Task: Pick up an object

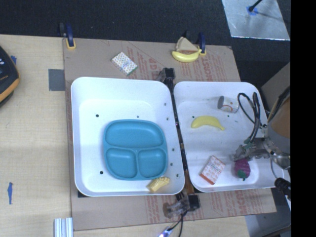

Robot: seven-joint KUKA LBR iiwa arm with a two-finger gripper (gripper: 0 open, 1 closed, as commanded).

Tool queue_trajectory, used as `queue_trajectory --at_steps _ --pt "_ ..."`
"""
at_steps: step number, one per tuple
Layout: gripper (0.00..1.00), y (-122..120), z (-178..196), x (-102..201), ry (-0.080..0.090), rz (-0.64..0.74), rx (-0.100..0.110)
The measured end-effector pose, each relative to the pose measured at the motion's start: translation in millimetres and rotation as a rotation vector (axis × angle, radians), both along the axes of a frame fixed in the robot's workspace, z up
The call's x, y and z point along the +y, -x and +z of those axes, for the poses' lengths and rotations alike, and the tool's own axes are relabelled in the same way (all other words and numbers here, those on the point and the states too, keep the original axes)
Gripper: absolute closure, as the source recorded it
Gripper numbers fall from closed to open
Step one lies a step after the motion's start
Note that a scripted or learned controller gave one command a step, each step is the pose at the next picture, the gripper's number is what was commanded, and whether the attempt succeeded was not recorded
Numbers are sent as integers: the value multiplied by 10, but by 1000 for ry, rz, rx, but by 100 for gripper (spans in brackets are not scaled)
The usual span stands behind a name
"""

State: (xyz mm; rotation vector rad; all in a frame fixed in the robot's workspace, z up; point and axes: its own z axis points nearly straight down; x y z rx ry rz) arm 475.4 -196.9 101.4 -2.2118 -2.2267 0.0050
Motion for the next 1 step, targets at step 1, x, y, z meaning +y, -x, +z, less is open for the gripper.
queue_trajectory --at_steps 1 --pt "100 -899 1128 924 -1 -1 -4"
